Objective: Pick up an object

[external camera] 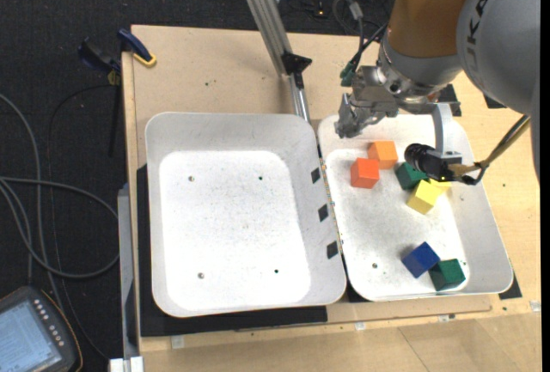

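Red-orange cube [364,173], paler orange cube [383,153] touching, right white bin [481,216]; grey two-finger gripper [350,126] above far-left corner, its state indiscernible.

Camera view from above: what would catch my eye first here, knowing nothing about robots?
The big grey and orange arm reaching in from the right, its hand hanging over the right bin's far corner. Next, the bright blocks in that bin: red block, yellow block, blue block.
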`<state>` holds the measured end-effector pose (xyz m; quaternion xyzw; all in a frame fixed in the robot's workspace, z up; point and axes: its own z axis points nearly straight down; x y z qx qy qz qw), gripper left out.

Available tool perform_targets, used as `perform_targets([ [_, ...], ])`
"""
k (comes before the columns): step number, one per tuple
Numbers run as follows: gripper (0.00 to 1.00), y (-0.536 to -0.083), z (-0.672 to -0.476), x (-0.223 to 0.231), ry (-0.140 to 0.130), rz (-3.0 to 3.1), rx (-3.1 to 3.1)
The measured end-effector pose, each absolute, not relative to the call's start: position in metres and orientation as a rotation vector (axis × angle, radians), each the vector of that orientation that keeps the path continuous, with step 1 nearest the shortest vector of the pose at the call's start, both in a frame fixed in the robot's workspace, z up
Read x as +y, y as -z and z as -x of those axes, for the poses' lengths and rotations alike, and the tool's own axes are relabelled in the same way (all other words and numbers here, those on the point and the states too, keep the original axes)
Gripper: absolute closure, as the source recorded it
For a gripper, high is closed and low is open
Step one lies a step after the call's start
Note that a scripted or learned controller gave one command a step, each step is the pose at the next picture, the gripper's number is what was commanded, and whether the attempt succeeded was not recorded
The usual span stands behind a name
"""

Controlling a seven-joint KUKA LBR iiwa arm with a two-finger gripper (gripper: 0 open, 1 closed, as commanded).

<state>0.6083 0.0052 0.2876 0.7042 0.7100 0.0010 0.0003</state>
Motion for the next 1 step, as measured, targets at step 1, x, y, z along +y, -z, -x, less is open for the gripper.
perform_targets([
  [1,1.00,-0.2695,-0.6083,0.0499,0.002,-2.215,2.231],
])
